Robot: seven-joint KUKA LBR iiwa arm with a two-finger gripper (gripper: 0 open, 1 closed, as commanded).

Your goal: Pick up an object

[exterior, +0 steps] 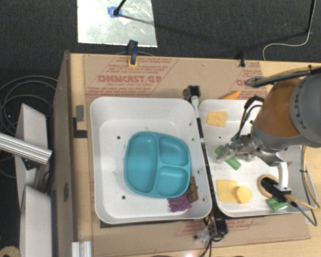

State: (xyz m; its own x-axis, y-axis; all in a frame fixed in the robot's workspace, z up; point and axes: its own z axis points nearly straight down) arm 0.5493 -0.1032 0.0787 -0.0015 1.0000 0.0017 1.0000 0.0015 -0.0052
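— In the right bin [224, 143], what is the arm [289, 114] doing?
— Its jaws sit low at a green block [233, 162] near the bin's middle. I'd call this the grasp step.
— Are the jaws gripping it?
— I cannot tell; the wrist blurs them.
— And the next move?
— Probably a firm close, then a straight lift clear of the yellow pieces [227, 188].
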